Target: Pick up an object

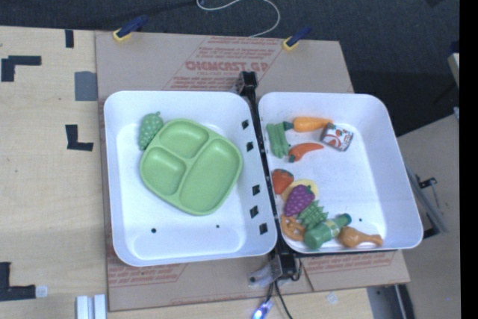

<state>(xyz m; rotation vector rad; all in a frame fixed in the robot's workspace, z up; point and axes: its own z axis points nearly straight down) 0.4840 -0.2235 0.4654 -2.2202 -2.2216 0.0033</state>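
I am looking down on two white bins sitting side by side on the bench (45, 160). In the right bin (373, 183), toy foods are lying toward nine o'clock: a carrot (310, 123) at eleven, a small can (336, 137) just beside it, and purple grapes (297, 199) toward seven. In the left bin (127, 228), green grapes (150, 129) are touching a green divided plate (192, 166) at its ten o'clock. I cannot tell how the jaws are standing.

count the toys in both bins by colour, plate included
green: 5 – plate, grapes, beans, leafy piece, bottle-like piece
orange: 4 – carrot, pepper, squash, ring
red: 1 – tomato-like piece
red and white: 1 – can
purple: 1 – grapes
yellow: 1 – slice
total: 13
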